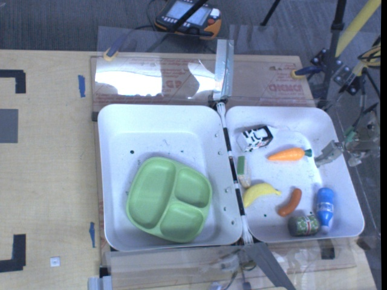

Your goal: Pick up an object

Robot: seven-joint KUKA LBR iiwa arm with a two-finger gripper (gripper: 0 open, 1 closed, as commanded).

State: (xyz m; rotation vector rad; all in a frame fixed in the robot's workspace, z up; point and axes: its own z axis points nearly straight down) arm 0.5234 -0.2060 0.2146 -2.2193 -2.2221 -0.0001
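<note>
At the counter's near edge, just in front of the seam between the bins: a grey strut, slanting. Behind it, in the right bin's near right corner: a green can on its side, touching a blue bottle with a white cap, base toward the near edge. Just left of the bottle, apart from it: a red-brown sausage, slanted. Further left, near that bin's left edge: a banana, curved, tip toward the sausage. Beside the left edge, above the banana: a small green-and-beige stick, lengthwise along the wall. Toward the middle of the far half: a carrot, lying crosswise, green end to the right. Close behind the carrot, toward the far left corner: a black-and-white toy; kind too small to tell.

At the right bin's right edge, level with the carrot and just clear of its green end: the tool, pale and blurred against the rim. Wide or narrow: cannot tell. Nothing seen in its grasp; all pickable things resting on the bin floor.

In the left bin: a green divided plate, three compartments, sitting toward the near edge, right rim near the bin's right wall.

Along the counter's far edge, behind both bins: a clear glossy sheet. On the counter's left part: blue tape. On the floor beyond the far edge: a black-and-orange device.
</note>
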